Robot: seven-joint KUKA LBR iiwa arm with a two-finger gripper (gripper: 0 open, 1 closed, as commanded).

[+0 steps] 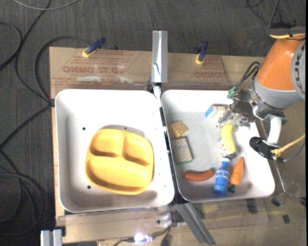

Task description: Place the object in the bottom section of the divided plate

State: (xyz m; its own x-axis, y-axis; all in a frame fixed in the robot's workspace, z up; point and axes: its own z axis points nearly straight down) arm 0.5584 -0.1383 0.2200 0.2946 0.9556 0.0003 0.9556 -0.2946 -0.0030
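Both bins are plain white: the left bin [66,152] carries a yellow divided plate [120,160] of one even shade, and the right bin [195,106] holds the mixed colours. There lie a yellow banana [227,140], an orange carrot [237,171], a blue bottle [222,177] with a paler band, a red-orange sausage [198,175], a tan cracker [178,128], a grey speckled sponge-like block [183,149] (its pattern is fine dots) and a small white-and-blue box [215,110]. The arm [282,70] is orange above grey. The brown cardboard [102,68] bears faded red lettering, and its two clamps [93,47] are blue and yellow.
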